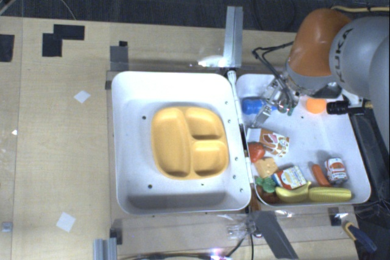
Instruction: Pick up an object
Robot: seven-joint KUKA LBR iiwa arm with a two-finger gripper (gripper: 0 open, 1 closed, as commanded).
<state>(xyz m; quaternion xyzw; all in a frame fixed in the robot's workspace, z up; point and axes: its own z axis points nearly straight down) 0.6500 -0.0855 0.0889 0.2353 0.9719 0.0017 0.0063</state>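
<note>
**Arm Reached Into the Toy Bin**

The jaws (277, 100) hung low in the right bin (341, 143), beside the blue toy (251, 106) at their nine o'clock. I could not tell if they were open. Most toys sat piled toward six o'clock.

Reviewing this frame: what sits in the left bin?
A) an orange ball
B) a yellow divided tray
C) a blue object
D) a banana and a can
B: the yellow divided tray lies alone in the middle of the left bin, while the banana, the can, the blue object and the orange ball are all in the right bin.
</note>
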